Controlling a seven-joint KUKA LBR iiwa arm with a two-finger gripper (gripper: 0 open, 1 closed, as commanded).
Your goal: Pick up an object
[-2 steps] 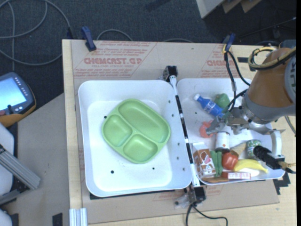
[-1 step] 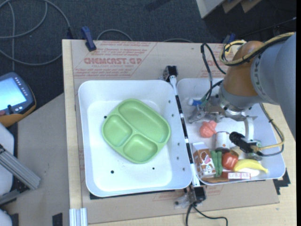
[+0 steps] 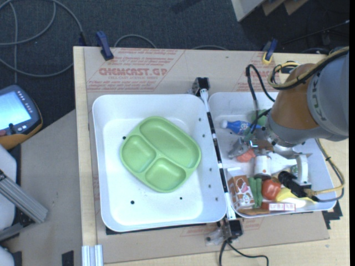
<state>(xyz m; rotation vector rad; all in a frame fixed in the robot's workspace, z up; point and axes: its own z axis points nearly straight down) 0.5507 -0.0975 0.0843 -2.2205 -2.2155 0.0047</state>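
Dark carpet floor all round, loose cables on it far left. Wooden bench with red print on its far part, blue clamps at the far edge. Left bin holds a green divided tray, roughly centred, nothing on it. Right bin is crowded: blue-and-white item far side, orange piece mid, printed packet, red ball and yellow thing along the near side. Arm comes in from the right, over the right bin. Gripper is down among the clutter near the orange piece; cannot tell how far open, or whether it grips anything.
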